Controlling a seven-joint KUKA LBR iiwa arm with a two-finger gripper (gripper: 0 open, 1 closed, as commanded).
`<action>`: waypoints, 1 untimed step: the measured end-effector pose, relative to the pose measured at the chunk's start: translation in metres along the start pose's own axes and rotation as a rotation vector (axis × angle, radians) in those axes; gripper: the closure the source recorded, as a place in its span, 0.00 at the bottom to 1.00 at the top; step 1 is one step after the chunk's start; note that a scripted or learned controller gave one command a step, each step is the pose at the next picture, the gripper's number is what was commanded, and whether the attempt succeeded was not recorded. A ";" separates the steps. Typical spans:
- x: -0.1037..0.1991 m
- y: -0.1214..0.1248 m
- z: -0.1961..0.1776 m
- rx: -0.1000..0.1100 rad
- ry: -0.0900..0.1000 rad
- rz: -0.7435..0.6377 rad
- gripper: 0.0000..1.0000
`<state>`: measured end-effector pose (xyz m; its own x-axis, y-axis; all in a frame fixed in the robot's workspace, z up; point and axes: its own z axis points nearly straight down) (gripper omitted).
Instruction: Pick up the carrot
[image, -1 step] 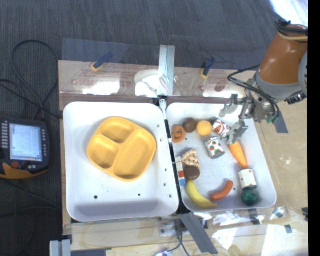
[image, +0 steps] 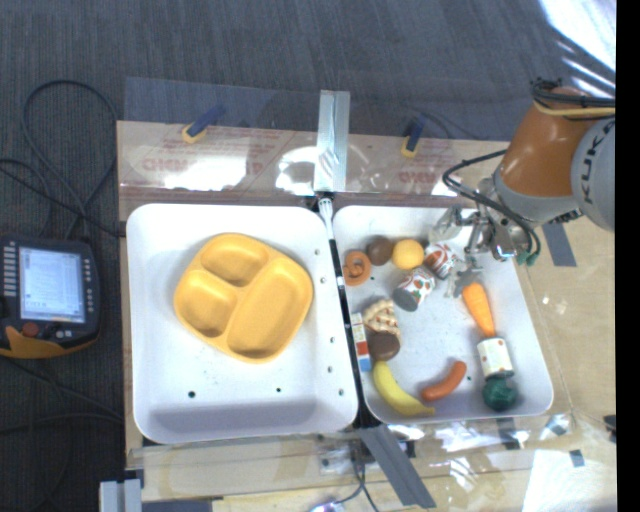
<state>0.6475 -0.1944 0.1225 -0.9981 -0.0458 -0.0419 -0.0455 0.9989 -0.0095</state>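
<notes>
One fixed camera looks down at a slant on the bench (image: 200, 165), both bins (image: 150, 400) fully framed.

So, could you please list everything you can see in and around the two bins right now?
carrot: one, orange, right bin, just below the pincer
divided plate: one, yellow, middle of the left bin
banana: one, yellow, front of the right bin
sausage: one, red-orange, beside the banana
lemon: one, yellow, back of the right bin
doughnut: one, orange-brown, back left of the right bin
green item: one, front right corner of the right bin
bins: two, white, side by side
control pendant: one, black, left of the bench
pincer: one, grey, over the right bin's back
</notes>
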 end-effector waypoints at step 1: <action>0.028 -0.024 0.007 0.004 -0.026 0.191 0.00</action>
<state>0.6206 -0.2200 0.1143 -0.9872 0.1441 -0.0690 0.1446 0.9895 -0.0027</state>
